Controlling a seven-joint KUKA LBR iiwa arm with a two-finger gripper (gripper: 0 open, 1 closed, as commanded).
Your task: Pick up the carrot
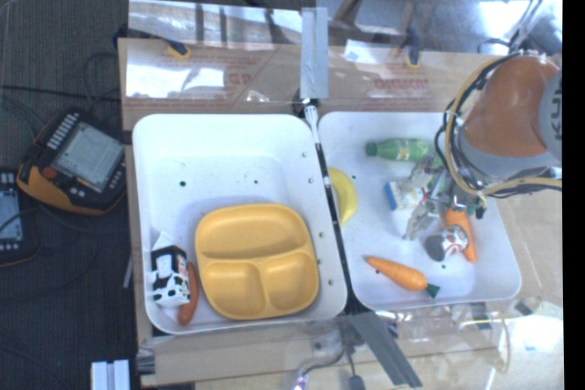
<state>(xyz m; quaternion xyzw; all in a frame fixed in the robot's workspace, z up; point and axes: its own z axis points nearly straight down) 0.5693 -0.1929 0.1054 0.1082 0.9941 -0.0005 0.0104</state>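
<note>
The carrot (398,274) lies flat on the floor of the right bin (366,288), near its front edge, with its pointed orange end toward the left and its dark green stub toward the right. The claw (423,219) hangs low over the same bin, up and to the right of the carrot and apart from it; whether it is spread or closed cannot be told from this view, as the metal parts blur together. Just beside the claw, to its right, sit a second orange piece (462,228) and a small grey-and-red object (450,242). A green bottle (398,149) lies on its side toward the back of that bin, and a yellow banana (345,195) rests against the bin's left wall. In the left bin (164,151) a yellow divided tray (256,260) sits toward the front, with a black-and-white carton (166,274) and a reddish sausage (188,295) at its left. Both bins stand side by side on the table (228,73)
</note>
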